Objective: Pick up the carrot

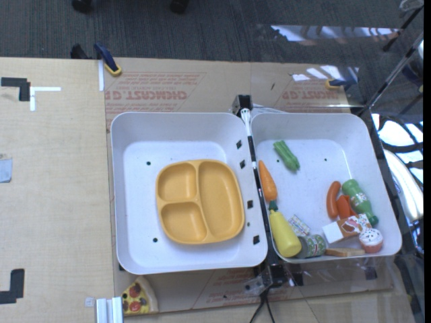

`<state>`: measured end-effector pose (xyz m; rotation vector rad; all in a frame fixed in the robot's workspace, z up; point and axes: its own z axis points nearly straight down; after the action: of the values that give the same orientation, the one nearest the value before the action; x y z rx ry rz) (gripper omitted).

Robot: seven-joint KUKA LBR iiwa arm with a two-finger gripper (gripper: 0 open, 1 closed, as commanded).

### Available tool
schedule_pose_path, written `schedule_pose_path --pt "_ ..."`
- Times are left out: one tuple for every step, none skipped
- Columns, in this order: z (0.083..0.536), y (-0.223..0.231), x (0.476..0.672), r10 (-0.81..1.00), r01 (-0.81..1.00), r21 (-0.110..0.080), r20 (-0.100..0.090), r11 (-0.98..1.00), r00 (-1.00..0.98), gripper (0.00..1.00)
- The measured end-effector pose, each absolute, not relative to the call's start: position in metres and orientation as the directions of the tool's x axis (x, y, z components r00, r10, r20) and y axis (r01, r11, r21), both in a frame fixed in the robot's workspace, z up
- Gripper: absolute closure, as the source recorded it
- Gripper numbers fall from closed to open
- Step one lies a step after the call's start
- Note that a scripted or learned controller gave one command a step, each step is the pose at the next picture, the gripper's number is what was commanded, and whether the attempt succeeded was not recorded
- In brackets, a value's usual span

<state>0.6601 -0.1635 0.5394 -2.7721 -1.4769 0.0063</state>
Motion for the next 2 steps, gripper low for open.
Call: schedule_pose_path --pt "0.539 -0.174 0.660 0.657 0.657 -0.003 -0.004 -0.754 0.754 0.00" --pt "0.539 -0.182 0.638 0.200 0.200 -0.003 -0.005 -0.980 0.980 0.00"
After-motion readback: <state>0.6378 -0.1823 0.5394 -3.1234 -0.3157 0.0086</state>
